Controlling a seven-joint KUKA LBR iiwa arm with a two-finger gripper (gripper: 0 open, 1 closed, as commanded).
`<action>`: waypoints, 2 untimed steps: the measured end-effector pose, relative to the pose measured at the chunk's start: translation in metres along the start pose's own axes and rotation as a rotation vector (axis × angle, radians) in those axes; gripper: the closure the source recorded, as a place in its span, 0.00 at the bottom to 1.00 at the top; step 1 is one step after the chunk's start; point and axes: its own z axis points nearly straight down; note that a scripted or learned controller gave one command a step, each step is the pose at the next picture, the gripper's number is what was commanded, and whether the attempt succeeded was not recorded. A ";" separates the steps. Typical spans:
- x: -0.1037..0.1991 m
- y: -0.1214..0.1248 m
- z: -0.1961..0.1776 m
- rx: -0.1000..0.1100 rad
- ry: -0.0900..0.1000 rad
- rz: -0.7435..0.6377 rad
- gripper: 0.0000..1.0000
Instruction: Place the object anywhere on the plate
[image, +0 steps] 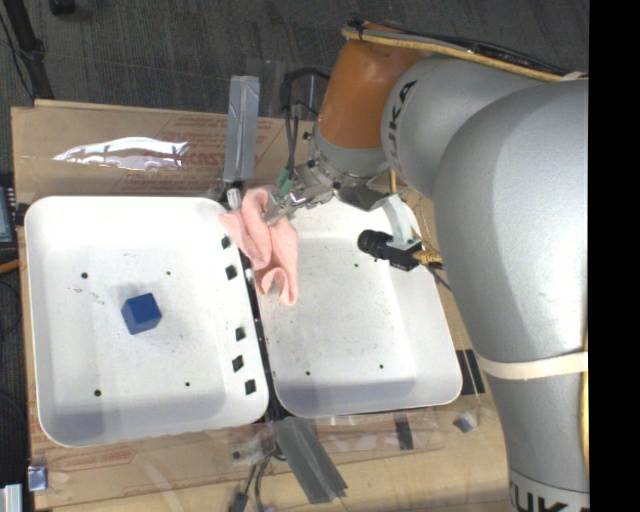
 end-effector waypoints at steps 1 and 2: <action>0.000 0.001 -0.039 0.000 0.001 -0.006 1.00; 0.040 -0.016 -0.032 0.001 0.000 -0.412 1.00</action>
